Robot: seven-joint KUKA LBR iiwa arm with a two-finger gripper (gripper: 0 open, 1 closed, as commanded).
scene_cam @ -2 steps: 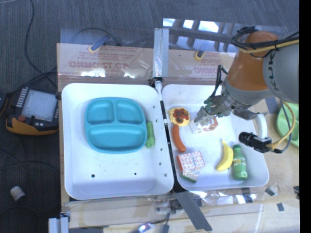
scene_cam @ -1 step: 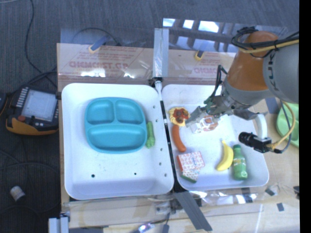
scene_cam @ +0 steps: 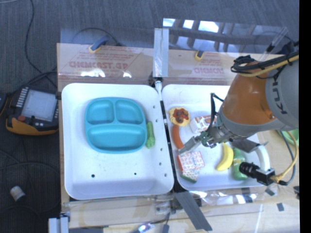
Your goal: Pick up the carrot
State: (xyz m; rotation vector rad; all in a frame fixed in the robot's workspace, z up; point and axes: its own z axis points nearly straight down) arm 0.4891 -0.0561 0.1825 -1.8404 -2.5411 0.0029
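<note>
I see the arm (scene_cam: 252, 103) reaching in from three o'clock over the right bin (scene_cam: 167, 93), its orange band sitting above the wrist. The gripper (scene_cam: 194, 143) hangs low near the bin's middle, and I cannot tell how it is set, since the wrist hides much of it. The carrot (scene_cam: 177, 136) lies along the bin's left side, at about nine o'clock from the gripper and just beside it; I cannot tell whether they touch. It is a slim orange piece running roughly twelve to six.

At twelve o'clock from the carrot sits a small pizza (scene_cam: 179, 115), yellow with a red centre. At six o'clock from the gripper lies a red-and-white box (scene_cam: 191, 163). A banana (scene_cam: 225, 158) rests at four o'clock from the gripper, with a green item (scene_cam: 238, 172) past it toward the bin's lower right corner.

The left bin (scene_cam: 73, 178) holds a blue tray (scene_cam: 115, 124) with three compartments, and a green bean (scene_cam: 150, 134) lies against the tray's three o'clock edge.
</note>
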